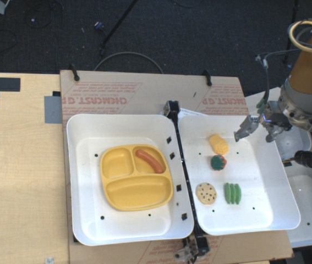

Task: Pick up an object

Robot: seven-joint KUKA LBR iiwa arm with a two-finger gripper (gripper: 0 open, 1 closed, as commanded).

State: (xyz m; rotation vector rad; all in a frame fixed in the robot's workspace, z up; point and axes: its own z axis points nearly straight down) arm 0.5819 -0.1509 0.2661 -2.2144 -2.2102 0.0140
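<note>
The right bin [277, 202] holds a yellow corn piece [218, 144], a small green and red item [218, 162], a round cookie [206, 193] and green pea pods [232, 193]. My gripper [258, 132] hovers above the bin's upper right part, to the right of the corn and apart from it. It is open, with nothing between its fingers [245, 130]. The arm's orange band [304, 65] rises at the far right.
In the left bin [84, 147] lies a yellow divided tray [135, 191] with a red sausage [150, 160] in its upper right compartment. A black divider [180, 164] runs between the bins. Cardboard lies under both bins, with a wooden bench top to the left.
</note>
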